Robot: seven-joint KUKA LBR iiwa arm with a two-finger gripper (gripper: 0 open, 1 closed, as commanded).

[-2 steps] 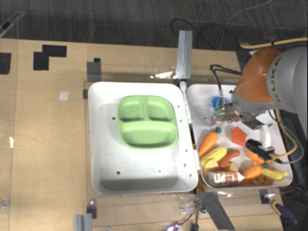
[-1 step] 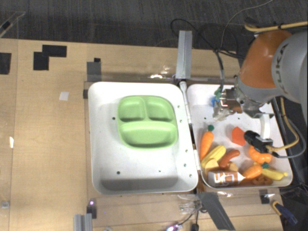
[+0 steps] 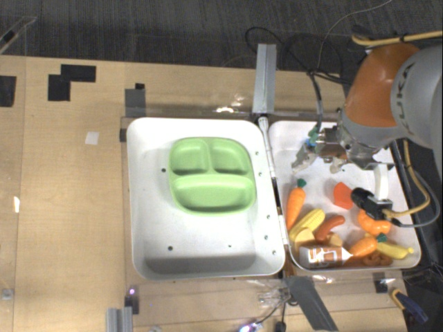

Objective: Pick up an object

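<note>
While the grey arm (image 3: 408,95) reaches in from the right, its gripper (image 3: 303,156) sits over the far left corner area of the right bin (image 3: 285,138), above bare white floor. Gripper state: cannot tell, too small and blurred at this angle.

All pickable toy food is in the right bin, packed toward its near edge. 1 carrot (image 3: 295,206) lies along the left edge, green top toward the far edge, near the gripper but apart from it. A yellow piece (image 3: 309,223) touches the carrot's right side, and a red sausage (image 3: 331,225) is just beside that. An orange-red chunk (image 3: 342,194) sits alone mid-bin. A brown bottle (image 3: 325,256) with a white label lies on its side along the near edge. A second, smaller carrot (image 3: 363,246) and a yellow banana (image 3: 396,251) are in the near right corner, with an orange piece (image 3: 374,223) just beyond them.

The left bin (image 3: 149,206) holds 1 green plate (image 3: 210,173) with 3 compartments, lying flat toward the far edge.
</note>
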